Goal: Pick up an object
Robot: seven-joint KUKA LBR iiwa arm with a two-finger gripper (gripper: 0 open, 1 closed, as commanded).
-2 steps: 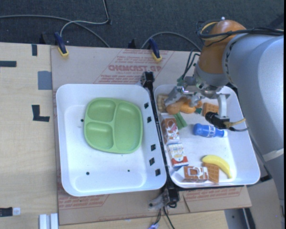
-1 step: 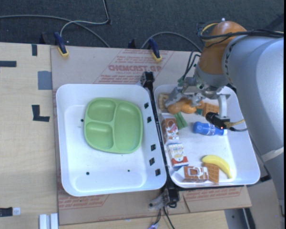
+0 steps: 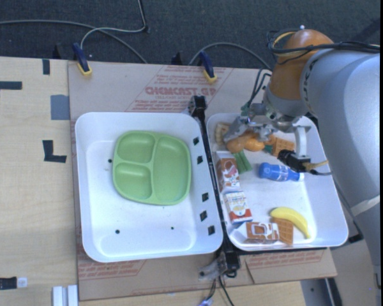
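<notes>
Patience matters here: you have the gripper [image 3: 258, 127] down at the upper end of the right bin [image 3: 325, 199], in a tight cluster of toy food, so close on one item and lift straight up so its neighbours stay put. Your likeliest target, as I judge it, is the orange carrot-like piece [image 3: 246, 143] just below the gripper, right of centre in the frame. It looks smooth, rounded and orange, lying flat with something green [image 3: 242, 162] beside it. You cannot tell from this angle how the gripper stands. Lower right, a blue bottle [image 3: 279, 172] and a banana [image 3: 292, 220] lie well apart.
</notes>
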